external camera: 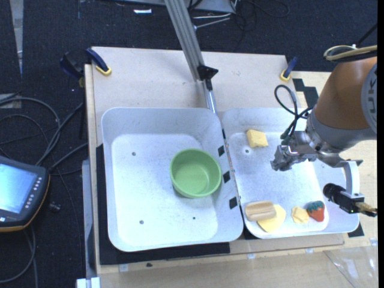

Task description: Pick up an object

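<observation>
Nearest the front edge of the right bin (336,225) lie four small toy foods: a bread-like roll (260,209) touching a yellow piece (273,221), then a small yellow chunk (299,215) just beside a red strawberry-like piece (316,210) toward the front right corner. Further back, over the bare middle of that bin, hangs the pincer (281,162); whether it is open or closed I cannot tell, and nothing shows between its tips. Beyond it, near the bin's back edge, sits a yellow cheese-like block (257,138). The left bin (120,221) carries a green bowl (195,173). This looks like the approach step: the next move calls for centring over one piece and descending.
</observation>
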`<state>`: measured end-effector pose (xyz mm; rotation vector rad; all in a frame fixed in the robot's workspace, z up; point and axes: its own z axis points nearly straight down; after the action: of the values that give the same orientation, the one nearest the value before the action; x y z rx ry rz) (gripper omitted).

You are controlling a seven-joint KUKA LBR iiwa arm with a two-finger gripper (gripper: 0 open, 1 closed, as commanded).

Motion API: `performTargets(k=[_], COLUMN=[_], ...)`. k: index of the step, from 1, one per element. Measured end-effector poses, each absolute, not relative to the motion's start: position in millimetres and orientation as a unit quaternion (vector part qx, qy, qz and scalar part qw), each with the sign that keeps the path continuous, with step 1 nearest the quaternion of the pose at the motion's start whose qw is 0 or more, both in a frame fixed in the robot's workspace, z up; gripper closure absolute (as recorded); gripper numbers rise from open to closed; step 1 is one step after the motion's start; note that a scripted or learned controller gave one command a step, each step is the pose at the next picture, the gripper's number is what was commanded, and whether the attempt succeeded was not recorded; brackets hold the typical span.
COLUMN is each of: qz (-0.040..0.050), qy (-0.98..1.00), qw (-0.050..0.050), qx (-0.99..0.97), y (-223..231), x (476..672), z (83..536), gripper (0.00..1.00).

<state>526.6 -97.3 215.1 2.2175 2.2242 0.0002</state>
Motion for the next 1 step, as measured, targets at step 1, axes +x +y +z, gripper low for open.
performTargets(k=[1], qz=[-0.0004], qy=[0.708], qw=[0.0], qx=[0.706], y=[-86.2], x=[528.1], z=[263.8], gripper=[1.0])
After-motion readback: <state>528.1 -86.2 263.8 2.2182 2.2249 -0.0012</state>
